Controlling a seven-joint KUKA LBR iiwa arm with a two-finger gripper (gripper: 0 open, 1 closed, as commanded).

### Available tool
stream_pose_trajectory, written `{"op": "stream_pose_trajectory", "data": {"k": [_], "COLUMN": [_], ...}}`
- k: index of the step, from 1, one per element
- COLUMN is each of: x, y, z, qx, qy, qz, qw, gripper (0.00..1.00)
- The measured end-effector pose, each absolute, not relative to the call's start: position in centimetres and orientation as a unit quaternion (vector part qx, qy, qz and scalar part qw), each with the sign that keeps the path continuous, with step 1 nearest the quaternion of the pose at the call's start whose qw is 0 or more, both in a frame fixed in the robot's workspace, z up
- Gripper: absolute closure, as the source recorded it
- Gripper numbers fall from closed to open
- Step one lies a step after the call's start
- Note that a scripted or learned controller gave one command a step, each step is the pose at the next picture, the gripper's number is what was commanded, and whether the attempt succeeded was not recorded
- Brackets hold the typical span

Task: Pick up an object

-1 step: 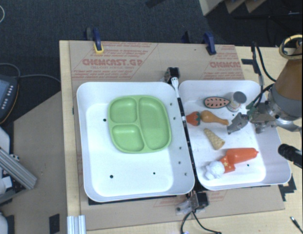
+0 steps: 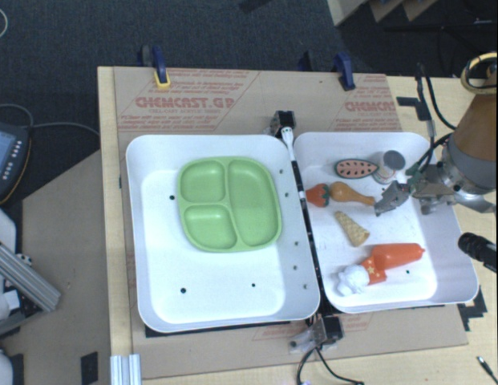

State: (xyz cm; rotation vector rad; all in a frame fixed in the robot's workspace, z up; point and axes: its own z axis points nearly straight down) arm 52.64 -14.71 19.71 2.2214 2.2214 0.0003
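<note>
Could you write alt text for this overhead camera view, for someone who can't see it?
A robot arm's gripper hangs over the right bin, among a toy carrot, a cone, a drumstick, a watermelon slice and a small jar. The left bin holds a green divided plate.

Two white bins [image 2: 152,239]; one green divided plate [image 2: 229,203]; five toy foods [image 2: 390,257].
</note>
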Motion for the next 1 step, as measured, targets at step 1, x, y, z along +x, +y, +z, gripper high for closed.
{"op": "stream_pose_trajectory", "data": {"k": [1], "x": [53.03], "y": [-14.50], "z": [15.34], "qx": [0.707], "qy": [0.707], "qz": [-0.0012], "qw": [-0.003], "gripper": [0.00]}}
